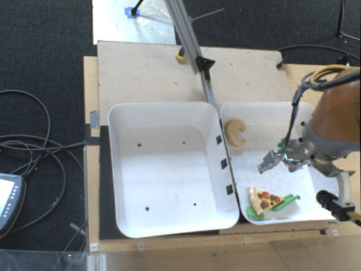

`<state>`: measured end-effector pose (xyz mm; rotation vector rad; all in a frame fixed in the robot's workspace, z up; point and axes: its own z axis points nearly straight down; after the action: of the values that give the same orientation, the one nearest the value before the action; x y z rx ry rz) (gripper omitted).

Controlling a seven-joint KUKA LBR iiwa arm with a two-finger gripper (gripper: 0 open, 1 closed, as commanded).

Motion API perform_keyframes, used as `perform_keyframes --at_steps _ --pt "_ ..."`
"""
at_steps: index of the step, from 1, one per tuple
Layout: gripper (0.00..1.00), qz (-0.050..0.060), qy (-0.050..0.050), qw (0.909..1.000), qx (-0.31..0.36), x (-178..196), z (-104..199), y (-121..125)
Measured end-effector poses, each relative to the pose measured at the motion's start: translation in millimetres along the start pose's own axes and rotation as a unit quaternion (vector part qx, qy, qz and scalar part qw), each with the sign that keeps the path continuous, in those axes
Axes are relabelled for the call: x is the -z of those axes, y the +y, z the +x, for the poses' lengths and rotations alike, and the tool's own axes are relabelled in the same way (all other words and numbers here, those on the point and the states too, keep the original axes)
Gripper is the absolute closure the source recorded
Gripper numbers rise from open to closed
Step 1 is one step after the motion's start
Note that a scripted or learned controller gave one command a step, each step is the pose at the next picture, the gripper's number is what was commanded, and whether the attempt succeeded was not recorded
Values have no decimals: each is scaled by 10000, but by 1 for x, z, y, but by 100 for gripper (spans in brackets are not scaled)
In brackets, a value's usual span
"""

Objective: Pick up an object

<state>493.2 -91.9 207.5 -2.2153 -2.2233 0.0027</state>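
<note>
1. Pizza slice lies at right bin's near edge; likely light, stiff toy.
2. Grip across its crust.
3. Claw hovers above; spread cannot be told.

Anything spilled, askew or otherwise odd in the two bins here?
Nothing stands out. The croissant and pizza slice lie inside the right bin, apart from each other, with the gripper above it between them.

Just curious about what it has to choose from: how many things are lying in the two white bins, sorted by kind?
Tan croissant-shaped pastry toy: 1
Toy pizza slice with red toppings: 1
Green stick-shaped toy: 1
Total: 3, all in the right-hand bin.
</note>
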Motion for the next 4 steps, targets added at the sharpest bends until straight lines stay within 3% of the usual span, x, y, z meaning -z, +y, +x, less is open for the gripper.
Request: perform_keyframes --at_steps 1,4 --pt "0 -24 -2 10000 -12 2 0 1" --pt "0 -2 3 10000 -18 -119 -1 1"
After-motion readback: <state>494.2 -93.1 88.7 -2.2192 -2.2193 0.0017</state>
